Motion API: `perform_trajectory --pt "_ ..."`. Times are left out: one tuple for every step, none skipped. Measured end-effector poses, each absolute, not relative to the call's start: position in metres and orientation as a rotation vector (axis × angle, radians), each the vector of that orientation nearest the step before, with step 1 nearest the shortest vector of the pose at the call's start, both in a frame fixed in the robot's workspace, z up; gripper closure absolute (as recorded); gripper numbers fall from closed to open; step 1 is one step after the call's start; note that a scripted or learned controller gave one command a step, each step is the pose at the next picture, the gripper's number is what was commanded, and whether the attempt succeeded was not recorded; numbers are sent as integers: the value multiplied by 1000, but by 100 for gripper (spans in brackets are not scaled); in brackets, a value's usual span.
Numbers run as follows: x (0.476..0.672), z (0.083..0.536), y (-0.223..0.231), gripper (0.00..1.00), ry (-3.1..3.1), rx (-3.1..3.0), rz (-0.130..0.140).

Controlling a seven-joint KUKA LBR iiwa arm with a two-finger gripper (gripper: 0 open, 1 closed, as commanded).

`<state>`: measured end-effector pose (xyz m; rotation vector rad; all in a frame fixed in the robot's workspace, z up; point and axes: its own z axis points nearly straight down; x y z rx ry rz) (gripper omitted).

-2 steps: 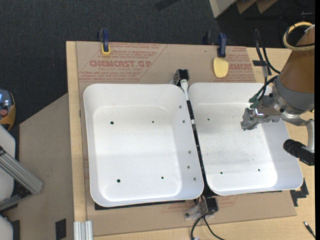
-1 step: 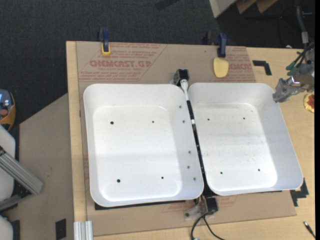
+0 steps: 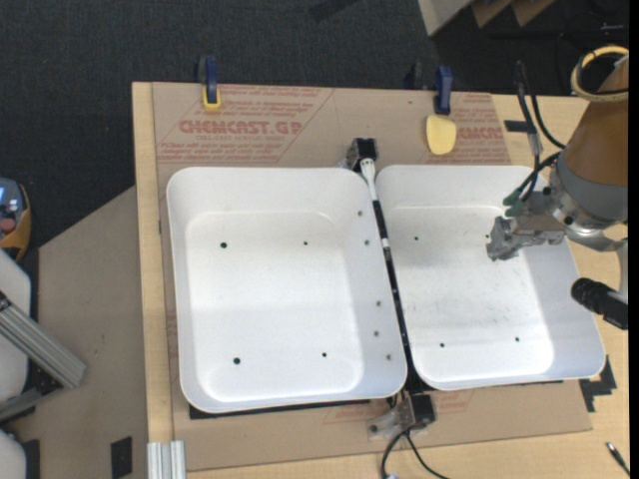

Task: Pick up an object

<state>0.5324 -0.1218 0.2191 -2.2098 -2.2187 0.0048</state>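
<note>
From above, the bench has a brown board (image 3: pixel 150 267) on it. Big red letters (image 3: pixel 240 126) on the board read "CHEMCAST GP". The small red lines above them are too tiny to read. More red letters sit on the right side of the board, but they are partly covered.

A small yellow thing (image 3: pixel 440 134) lies on the board, outside both bins. It is just past the far rim of the right bin (image 3: pixel 469 357) and right under a blue clamp (image 3: pixel 443 88). It is pale yellow, smooth and round-edged – a bit like a little blob. It is a little longer than it is wide, and its long way runs from the clamp toward the bin.

The left bin (image 3: pixel 270 297) is white and shallow, with small black dots on its floor. The right bin looks the same.

The arm (image 3: pixel 599 158) comes in from the right. Its grey claw (image 3: pixel 502 239) hangs over the right side of the right bin, well apart from the yellow thing. Whether the claw is wide or narrow – I cannot tell.
</note>
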Motion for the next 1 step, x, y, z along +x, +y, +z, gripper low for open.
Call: perform_trajectory --pt "577 323 -144 100 -2233 -2230 -11"
